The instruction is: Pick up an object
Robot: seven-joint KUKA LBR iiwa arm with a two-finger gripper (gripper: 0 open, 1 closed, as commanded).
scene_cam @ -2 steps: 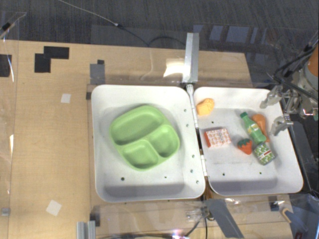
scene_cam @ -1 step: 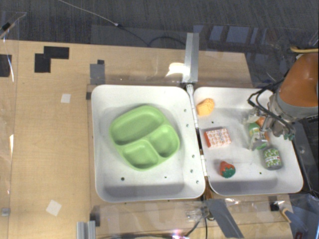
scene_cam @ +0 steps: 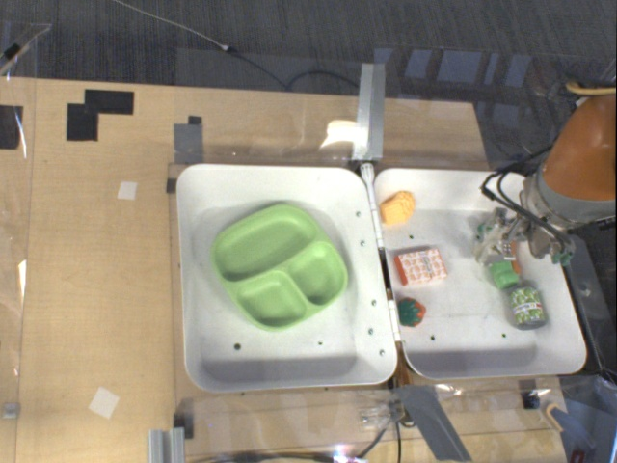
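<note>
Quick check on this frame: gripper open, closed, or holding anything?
Gripper: cannot be told; it sits low in the right bin, just above the green bottle.
</note>
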